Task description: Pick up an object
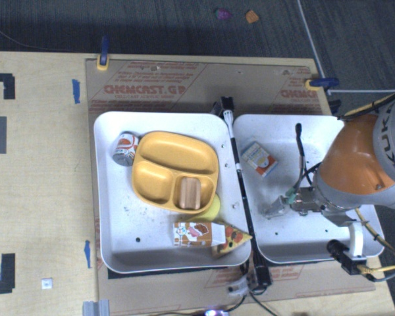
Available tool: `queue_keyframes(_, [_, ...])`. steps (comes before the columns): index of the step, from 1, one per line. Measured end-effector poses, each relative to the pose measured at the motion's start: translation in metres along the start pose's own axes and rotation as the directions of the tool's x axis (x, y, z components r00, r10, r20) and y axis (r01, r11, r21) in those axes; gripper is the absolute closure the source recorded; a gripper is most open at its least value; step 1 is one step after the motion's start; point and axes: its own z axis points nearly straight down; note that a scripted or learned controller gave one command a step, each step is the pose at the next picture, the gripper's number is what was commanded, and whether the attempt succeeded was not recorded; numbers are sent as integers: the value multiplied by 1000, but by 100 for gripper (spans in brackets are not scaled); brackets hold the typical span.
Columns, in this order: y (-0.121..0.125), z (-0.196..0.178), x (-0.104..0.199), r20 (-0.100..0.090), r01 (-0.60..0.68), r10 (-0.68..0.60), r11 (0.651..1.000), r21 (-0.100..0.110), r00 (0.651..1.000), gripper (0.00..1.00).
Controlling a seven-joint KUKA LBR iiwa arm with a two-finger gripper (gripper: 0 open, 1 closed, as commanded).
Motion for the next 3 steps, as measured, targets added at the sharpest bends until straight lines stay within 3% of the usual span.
queue_keyframes(3, [0,0,2,3,-2,2,1000,-1,1000,0])
